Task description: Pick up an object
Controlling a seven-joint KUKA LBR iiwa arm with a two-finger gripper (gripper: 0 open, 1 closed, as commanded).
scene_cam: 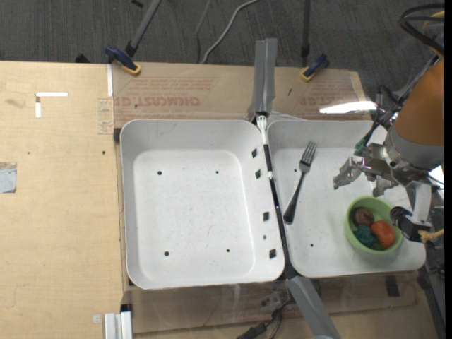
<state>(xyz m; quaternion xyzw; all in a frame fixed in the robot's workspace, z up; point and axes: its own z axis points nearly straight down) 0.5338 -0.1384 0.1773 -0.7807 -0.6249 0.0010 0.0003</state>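
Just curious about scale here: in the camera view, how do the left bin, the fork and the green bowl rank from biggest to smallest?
1. Left bin, by far.
2. Fork, longer than the bowl is wide, but thin.
3. Green bowl, partly covered by the arm.

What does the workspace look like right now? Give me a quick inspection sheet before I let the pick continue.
Surface: wooden bench bearing a left bin and a right bin side by side.
Job's things: fork lying in the right bin near the divider; green bowl at the bin's right side, holding small coloured pieces.
Clutter: nothing seen in the bins beyond these.
Gripper: gripper over the right bin, just above the bowl; finger state unclear.
Cables: light cable on the floor behind the bench.
Surroundings: two clamps on the cardboard edge; dark carpet.
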